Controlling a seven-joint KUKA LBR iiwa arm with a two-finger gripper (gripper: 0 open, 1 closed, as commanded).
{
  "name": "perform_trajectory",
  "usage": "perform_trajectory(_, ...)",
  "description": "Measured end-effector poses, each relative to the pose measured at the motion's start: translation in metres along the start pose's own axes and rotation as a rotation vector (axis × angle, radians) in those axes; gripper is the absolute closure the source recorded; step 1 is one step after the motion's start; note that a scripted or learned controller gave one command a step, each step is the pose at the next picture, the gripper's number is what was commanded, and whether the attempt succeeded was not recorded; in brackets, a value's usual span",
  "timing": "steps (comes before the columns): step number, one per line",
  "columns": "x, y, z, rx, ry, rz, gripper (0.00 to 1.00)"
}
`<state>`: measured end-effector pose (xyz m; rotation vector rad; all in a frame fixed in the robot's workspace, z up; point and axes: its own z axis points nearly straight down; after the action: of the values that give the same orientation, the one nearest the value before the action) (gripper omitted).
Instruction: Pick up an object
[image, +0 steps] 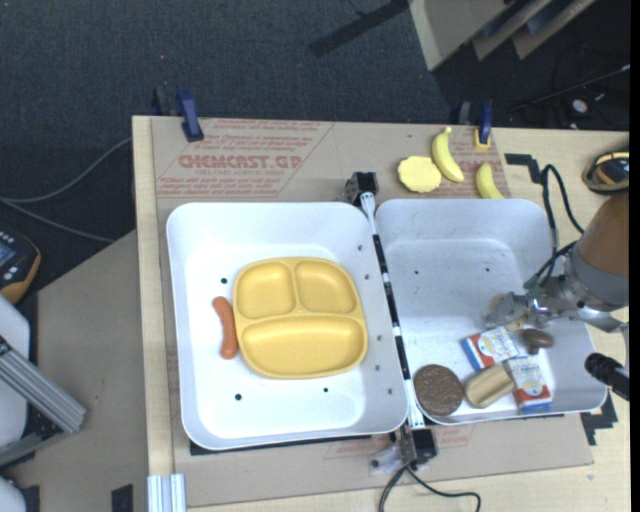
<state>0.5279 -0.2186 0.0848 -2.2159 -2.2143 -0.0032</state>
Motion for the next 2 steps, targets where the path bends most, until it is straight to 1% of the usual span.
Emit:
perform_trajectory(1,-0.0005,0.0036,-0.0100,-0.007,-0.006,-0.001,1.00)
perform_trajectory(2,0.0001,0.0033,-0.0093,-0.005,-0.004,-0.002,0.00)
